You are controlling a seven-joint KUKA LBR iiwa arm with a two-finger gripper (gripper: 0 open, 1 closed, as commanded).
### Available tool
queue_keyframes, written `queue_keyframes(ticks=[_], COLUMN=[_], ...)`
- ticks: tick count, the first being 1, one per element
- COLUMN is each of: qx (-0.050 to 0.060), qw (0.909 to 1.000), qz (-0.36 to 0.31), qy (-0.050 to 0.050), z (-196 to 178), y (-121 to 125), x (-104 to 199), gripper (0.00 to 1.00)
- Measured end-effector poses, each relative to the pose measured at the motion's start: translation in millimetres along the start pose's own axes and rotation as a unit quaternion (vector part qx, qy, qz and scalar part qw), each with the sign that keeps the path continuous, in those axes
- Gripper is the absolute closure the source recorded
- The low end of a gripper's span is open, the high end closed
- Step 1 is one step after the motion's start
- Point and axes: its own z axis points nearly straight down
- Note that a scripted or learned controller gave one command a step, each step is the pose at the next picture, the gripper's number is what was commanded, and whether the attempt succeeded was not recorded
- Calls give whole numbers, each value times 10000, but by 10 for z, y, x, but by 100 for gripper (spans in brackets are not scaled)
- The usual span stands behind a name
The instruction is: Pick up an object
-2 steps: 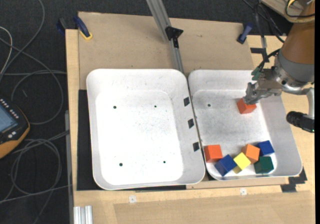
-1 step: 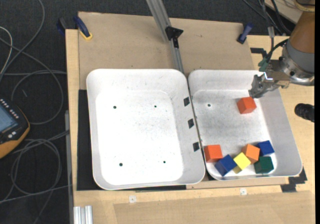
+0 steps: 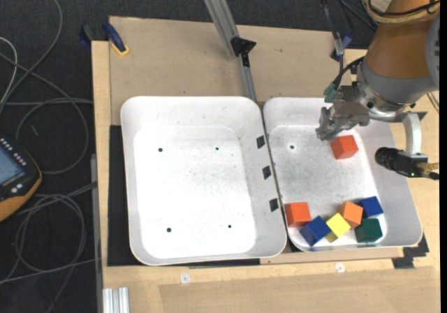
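Observation:
My gripper (image 3: 334, 127) hangs over the far part of the right bin (image 3: 391, 186), below the orange-banded wrist. A red-orange block (image 3: 344, 146) sits right at the gripper's lower tip, its top edge meeting the grey gripper body. Whether it rests on the bin floor or is lifted is unclear. Along the near edge of the right bin lie several more blocks: an orange one (image 3: 298, 212), a blue one (image 3: 315, 229), a yellow one (image 3: 338, 224), another orange one (image 3: 353, 212), a second blue one (image 3: 371, 205) and a dark green one (image 3: 369, 230).
The left bin (image 3: 140, 165) stands beside the right one, with black clips (image 3: 266, 172) along their shared edge. A metal pole (image 3: 223, 18) slants over the back of the bench. Cables and a handheld device (image 3: 14, 172) lie on the floor at left.

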Motion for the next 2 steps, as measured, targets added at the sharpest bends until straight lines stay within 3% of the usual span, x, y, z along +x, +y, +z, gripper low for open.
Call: queue_keyframes(ticks=[2], qx=[2], qw=[10000], qz=[-5], qy=[4], z=[3], y=[-143], x=[1244], gripper=[100])
